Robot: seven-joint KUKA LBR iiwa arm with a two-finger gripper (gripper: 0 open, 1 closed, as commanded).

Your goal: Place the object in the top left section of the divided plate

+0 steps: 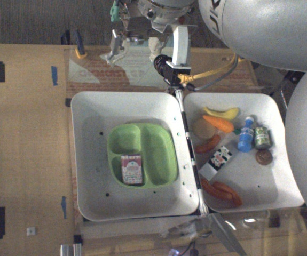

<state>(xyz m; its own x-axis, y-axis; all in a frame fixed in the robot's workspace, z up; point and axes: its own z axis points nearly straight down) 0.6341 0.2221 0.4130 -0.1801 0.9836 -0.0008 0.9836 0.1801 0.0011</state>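
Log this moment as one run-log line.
gripper: raised behind the bins, holding nothing visible | small carton: lower left section of green divided plate | top left section: nothing in it

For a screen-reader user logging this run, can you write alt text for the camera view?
A green divided plate sits in the left white bin with a small carton in its bottom left section. The right bin holds a banana, carrot, sausages and a blue bottle. The gripper hangs beyond the bins.
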